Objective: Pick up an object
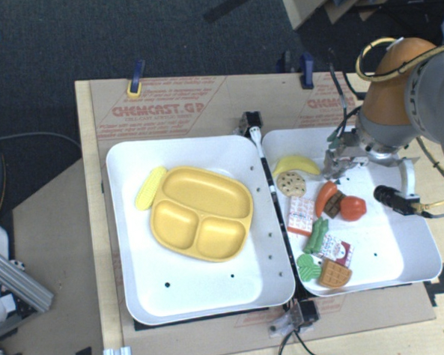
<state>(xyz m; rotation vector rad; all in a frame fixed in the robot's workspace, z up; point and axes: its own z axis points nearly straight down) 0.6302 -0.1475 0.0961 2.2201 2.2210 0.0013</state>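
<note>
- Claw [339, 160]: metallic, low in the right bin [406, 252]; open or closed cannot be determined.
- Smooth red tomato [352, 208], orange carrot [326, 197]: just below claw.
- Round speckled cookie [290, 183]: left of claw.

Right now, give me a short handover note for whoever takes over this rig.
End effector: low over the right bin, above the toy food; grip state unclear.
Things: banana, cookie, tomato and waffle lie in the right bin. Yellow tray and corn sit in the left bin.
Done: nothing visibly lifted.
Left: grasp and raise one object.
</note>
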